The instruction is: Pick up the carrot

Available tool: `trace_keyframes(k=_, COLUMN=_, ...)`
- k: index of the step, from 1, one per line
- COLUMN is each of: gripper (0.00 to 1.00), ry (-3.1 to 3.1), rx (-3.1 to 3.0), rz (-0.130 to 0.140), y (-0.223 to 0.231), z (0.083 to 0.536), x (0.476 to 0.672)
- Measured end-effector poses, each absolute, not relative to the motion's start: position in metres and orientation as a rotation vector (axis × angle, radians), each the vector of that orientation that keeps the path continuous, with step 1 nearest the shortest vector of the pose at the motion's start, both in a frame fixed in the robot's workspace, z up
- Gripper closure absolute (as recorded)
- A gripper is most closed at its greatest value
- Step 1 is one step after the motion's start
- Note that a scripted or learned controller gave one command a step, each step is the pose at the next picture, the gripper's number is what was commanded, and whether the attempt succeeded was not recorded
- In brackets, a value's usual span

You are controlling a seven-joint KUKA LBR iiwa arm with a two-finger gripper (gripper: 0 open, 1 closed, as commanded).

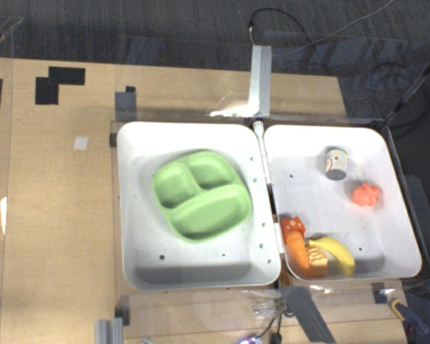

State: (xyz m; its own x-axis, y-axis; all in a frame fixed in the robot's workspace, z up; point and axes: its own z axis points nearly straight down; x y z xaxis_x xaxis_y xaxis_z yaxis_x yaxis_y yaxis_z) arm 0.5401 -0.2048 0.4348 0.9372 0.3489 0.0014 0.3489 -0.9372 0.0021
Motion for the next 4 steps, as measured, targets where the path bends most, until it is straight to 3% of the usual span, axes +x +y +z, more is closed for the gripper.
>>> trace_keyframes(k=3, gripper=1.0, ry=0.331, rx=3.123, rz=0.005, y=-0.204, z=0.436, x=0.638)
trace_keyframes(k=4, gripper=1.0, ry=0.333, rx=3.123, rz=0.005, y=-0.204, z=0.436, x=0.659)
